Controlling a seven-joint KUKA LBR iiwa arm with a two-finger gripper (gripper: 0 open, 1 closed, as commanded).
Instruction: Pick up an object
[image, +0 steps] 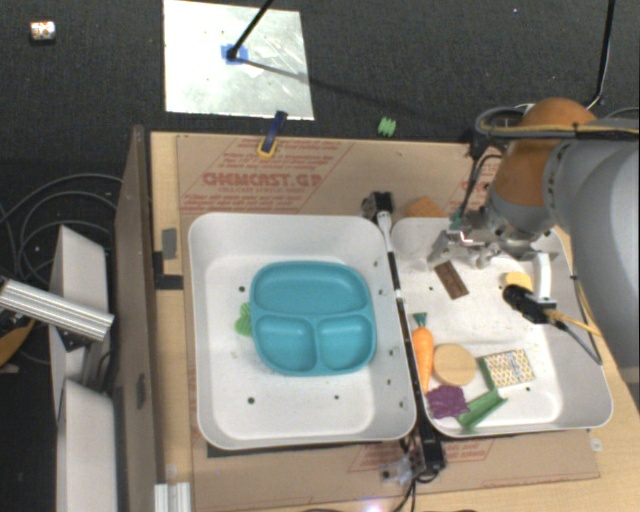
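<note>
Right bin (590, 400) front crowded; back perhaps open; blue tray (312, 316) fills left.

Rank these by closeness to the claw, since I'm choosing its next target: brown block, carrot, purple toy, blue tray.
1. Brown block, just below the claw, right bin.
2. Carrot, right bin's left edge.
3. Purple toy, right bin's front.
4. Blue tray, left bin.

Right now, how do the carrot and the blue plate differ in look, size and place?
The carrot is orange, slim and tapered; the plate is light blue, broad and split into compartments. The carrot is far smaller than the plate. The carrot lies in the right bin, against its left wall, among other toys; the plate sits in the middle of the left bin. Both lie flat, away from the gripper.
</note>
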